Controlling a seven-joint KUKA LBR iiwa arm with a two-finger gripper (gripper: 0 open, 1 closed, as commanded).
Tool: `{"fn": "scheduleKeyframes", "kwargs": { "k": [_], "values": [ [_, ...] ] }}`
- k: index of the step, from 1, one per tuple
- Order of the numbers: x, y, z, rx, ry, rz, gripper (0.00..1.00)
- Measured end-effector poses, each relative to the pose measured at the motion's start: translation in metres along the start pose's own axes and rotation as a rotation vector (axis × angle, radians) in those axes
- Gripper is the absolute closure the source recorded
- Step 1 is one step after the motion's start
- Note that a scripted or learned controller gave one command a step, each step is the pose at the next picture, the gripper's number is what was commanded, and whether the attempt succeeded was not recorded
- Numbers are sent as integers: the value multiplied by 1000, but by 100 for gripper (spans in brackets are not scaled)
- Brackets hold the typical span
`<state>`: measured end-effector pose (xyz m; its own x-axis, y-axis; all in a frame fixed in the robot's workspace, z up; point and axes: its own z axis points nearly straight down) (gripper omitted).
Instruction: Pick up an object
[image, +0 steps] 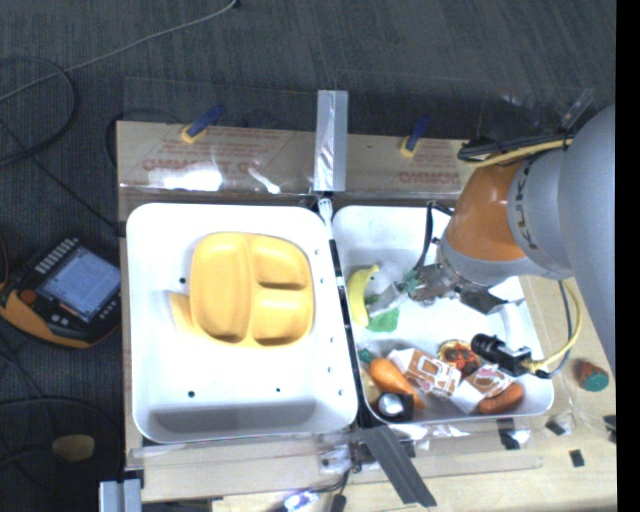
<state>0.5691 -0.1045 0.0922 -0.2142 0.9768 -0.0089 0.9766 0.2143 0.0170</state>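
I see 2 white bins side by side. The left bin (140, 300) holds 1 yellow divided tray (250, 290), lying flat near its middle. My arm (560, 200) reaches in from the right, its orange band (480, 220) over the right bin (400, 235). The gripper (405, 288) sits low at that bin's left side, just beside a yellow banana-shaped piece (360, 290) and a green item (384, 318). Along the near wall lie a carrot (390, 377), a printed packet (432, 372) and a small dark round thing (392, 405), close together.
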Motion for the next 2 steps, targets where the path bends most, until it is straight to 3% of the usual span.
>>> {"fn": "scheduleKeyframes", "kwargs": {
  "k": [1, 2],
  "values": [
    [-4, 31, -22, 18, 9, -9, 0],
    [-11, 20, 1, 5, 3, -37, 0]
  ]
}}
